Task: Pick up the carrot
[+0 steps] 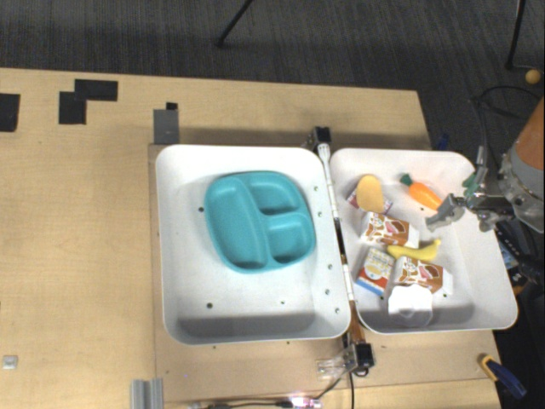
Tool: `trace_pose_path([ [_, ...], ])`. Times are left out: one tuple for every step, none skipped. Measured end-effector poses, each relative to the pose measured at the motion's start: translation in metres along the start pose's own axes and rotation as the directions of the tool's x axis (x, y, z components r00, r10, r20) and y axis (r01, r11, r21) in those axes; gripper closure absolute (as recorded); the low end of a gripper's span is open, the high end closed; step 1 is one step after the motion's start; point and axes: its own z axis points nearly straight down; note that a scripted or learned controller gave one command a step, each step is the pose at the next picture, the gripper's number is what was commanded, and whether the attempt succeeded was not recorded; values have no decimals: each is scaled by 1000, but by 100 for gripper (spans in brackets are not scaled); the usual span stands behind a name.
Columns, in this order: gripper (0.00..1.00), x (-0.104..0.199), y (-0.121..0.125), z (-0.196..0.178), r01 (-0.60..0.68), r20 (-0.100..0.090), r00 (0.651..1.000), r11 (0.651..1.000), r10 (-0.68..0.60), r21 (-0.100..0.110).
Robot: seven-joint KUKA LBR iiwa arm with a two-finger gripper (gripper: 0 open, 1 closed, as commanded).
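Carrot (422,194) sits at the far end of the right bin (490,301), orange with a green tip pointing left, lying free on the white floor.

Starting nearest: a white cup-like piece (411,302) rests at the near edge of that bin, with printed snack packets (419,273) just beyond it, another packet (375,269) to the left. A banana (415,250) lies across the middle of the pile, one more packet (385,227) beyond it. Farther still, a yellow-brown pear-like fruit (370,192) sits left of the carrot.

Over in the left bin (183,254), a teal divided plate (259,220) lies on its own.

And the gripper (446,212), coming in from the right, hangs just near and right of the carrot; a grey finger (443,214) juts left, apart from the vegetable. Whether the pincer is spread or closed, I cannot tell from this angle, and nothing shows between its tips.
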Motion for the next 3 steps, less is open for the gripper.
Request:
trace_pose_path([
  [0,-30,92,48,176,2,984,984,-176,0],
  [0,-57,145,166,187,-7,982,982,-187,2],
  [100,-57,149,151,194,1,981,981,-194,-9],
])
